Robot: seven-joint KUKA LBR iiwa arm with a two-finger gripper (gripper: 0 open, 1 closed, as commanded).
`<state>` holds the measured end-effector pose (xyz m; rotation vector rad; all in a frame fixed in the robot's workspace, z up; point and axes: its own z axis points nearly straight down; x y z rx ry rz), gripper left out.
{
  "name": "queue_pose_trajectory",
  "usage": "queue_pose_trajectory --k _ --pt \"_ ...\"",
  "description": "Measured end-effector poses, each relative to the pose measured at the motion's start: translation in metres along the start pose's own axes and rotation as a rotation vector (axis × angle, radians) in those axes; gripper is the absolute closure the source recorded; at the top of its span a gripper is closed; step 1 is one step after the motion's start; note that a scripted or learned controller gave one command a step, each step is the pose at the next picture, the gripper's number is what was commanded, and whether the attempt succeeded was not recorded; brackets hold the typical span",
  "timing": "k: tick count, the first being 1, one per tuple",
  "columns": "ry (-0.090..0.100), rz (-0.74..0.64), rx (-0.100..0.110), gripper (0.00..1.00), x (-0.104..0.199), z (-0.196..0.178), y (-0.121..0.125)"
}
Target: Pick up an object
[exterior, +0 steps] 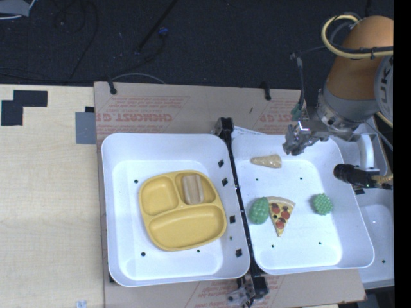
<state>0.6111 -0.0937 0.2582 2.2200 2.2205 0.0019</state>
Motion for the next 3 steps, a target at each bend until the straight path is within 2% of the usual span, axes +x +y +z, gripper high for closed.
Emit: queue_pose_trajectory --k 1,3 --pt "0.002 -0.004 0.007 1.00 0.057 0.015 -0.008" --pt "0.002 -0.006 0.008 1.00 0.166 0.011 -0.039"
